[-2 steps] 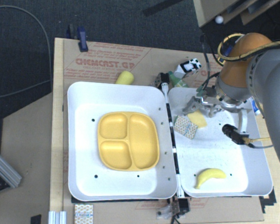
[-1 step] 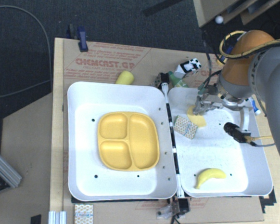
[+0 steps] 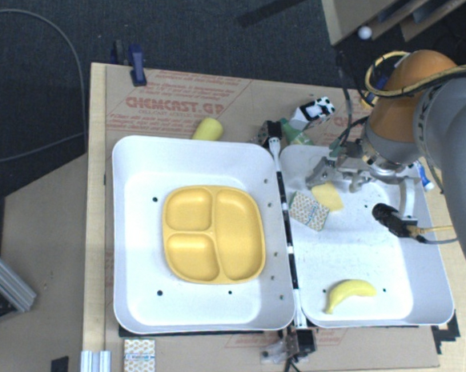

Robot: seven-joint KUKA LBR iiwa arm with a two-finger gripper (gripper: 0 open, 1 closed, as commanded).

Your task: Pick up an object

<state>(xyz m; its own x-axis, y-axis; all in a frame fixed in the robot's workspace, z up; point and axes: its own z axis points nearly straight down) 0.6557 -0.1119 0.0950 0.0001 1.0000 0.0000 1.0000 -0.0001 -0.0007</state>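
1. On the left, the left bin [image 3: 132,237] carries a yellow divided plate [image 3: 213,233] lying flat near its middle. Nothing reaches toward it, so it looks untouched by the task.
2. Behind that bin, a small yellow cylinder [image 3: 208,129] lies on the surface [image 3: 176,96], outside both bins and well apart from the arm.
3. Across the divider, the right bin [image 3: 419,276] carries a patterned sponge block [image 3: 309,210] near its back left corner, with a pale yellow wedge [image 3: 328,197] touching it on its far right side.
4. Toward the front of the right bin lies a banana [image 3: 350,293], alone and well apart from everything else.
5. The pincer [image 3: 336,172] hangs low over the back of the right bin, just behind and above the wedge. Its metal parts blur together here, so whether it is wide or narrow cannot be told, and nothing is seen between its parts.
6. Judged from this, the pick is not yet done: every object rests on its bin floor, and approach, closing and lifting are all left.
7. The likeliest target seems to be the wedge or the sponge block, both just in front of the pincer; the banana lies much farther toward the front edge.
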